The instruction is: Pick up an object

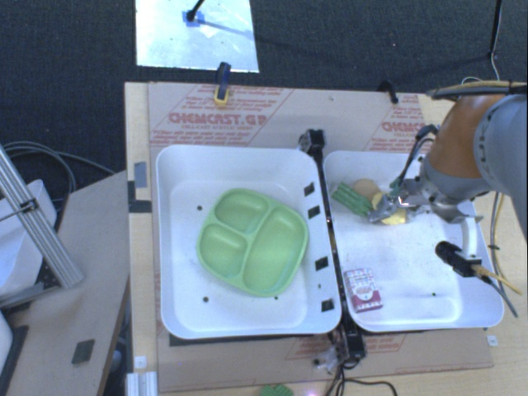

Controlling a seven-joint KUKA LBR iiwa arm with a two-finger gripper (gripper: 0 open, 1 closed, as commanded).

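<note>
Arm (483, 151): grey with an orange band above the wrist, reaching in from the right edge of the surface, bent down over the right bin.
Gripper (388, 213): low in the far-left part of the right bin, tips among the small objects there; open or closed cannot be told.
Right bin (429, 304): white, shallow, on the right half of the surface.
Yellow object (396, 217): small, right at the gripper tips, touching or just beside them; whether it sits between the tips cannot be told.
Green object (351, 199): flat, elongated, lying at a slant near the bin's far-left corner, just beside the gripper.
Tan object (364, 188): rounded, just behind the green one, near the far wall.
Red-and-white packet (363, 289): flat, near the bin's near-left corner, well apart from the gripper.
Left bin (177, 246): white, shallow, on the left half of the surface, side by side with the right one.
Green tray (252, 242): light green, divided in compartments, lying in the middle of the left bin.
Surface (239, 118): brown board with red print, under both bins.
</note>
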